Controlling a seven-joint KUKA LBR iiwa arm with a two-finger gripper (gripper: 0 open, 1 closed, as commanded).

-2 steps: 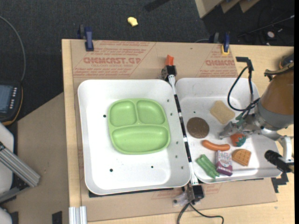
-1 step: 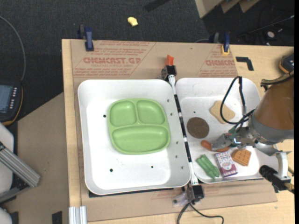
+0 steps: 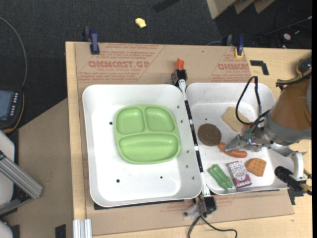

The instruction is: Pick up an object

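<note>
Reaching in low over the right bin, the gripper hangs just above the small orange-red sausage; from this slant I cannot tell how it is set or whether anything is in it. No object looks lifted, so the pick appears not yet made: closing on something and raising it clear of the bin is all left to do. The sausage lies directly beneath the gripper and seems the likeliest target. Just to the gripper's left sits a brown round patty, above it a tan bread slice, and below it a waffle piece, a purple packet and a green vegetable. Well to the left, the other bin holds a green divided plate. Both bins rest on a cardboard-covered surface fixed with blue clamps, over dark carpet bearing one small yellow scrap.
</note>
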